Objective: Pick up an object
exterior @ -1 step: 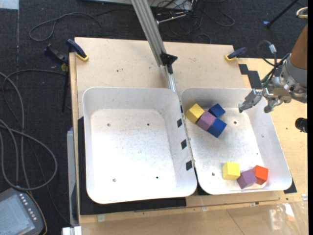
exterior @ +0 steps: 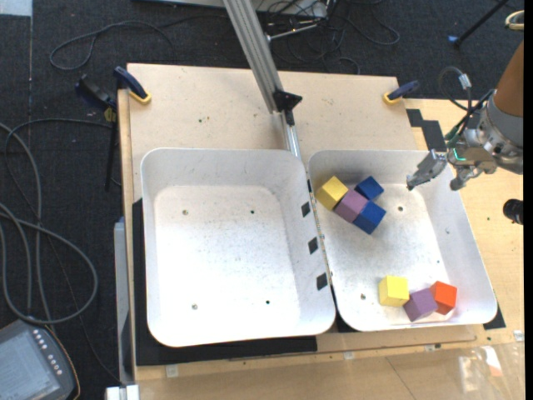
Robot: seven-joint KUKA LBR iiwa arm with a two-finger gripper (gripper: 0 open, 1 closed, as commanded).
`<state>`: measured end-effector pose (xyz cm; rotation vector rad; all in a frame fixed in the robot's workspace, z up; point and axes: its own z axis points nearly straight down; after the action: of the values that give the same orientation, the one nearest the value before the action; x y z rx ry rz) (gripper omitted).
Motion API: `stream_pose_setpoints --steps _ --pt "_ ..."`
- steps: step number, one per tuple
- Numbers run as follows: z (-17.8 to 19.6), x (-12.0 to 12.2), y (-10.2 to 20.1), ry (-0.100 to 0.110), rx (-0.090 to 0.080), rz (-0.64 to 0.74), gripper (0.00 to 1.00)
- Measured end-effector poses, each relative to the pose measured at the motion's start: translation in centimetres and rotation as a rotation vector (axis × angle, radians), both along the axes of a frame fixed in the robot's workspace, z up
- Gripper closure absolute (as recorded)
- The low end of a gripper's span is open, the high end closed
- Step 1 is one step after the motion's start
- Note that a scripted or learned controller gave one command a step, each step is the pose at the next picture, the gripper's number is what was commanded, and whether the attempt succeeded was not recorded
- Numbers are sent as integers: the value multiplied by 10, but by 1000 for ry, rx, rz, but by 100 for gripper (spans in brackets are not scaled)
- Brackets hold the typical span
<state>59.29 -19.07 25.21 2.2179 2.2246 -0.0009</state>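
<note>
In the right bin (exterior: 466, 248), a cluster of blocks lies near the far left corner: a yellow block (exterior: 331, 192), a purple block (exterior: 351, 204) and two blue blocks (exterior: 370, 188) (exterior: 371, 216). Near the bin's front right corner sit another yellow block (exterior: 393, 290), a purple block (exterior: 420, 303) and an orange block (exterior: 445, 295). My gripper (exterior: 436, 178) hangs over the bin's far right edge, to the right of the far cluster. Its fingers are spread open with nothing between them.
The left bin (exterior: 158, 223) stands beside the right one. A slanted metal pole (exterior: 254, 44) runs from the top down to the gap between the bins. Clamps (exterior: 133, 86) (exterior: 401, 92) sit on the bench's far corners. Cables lie on the floor at left.
</note>
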Motion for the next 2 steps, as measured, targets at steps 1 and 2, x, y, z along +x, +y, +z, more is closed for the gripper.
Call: stream_pose_setpoints --steps 1,2 --pt "-50 -10 -2 5 1 -4 0" --pt "-110 -5 4 5 2 -1 0"
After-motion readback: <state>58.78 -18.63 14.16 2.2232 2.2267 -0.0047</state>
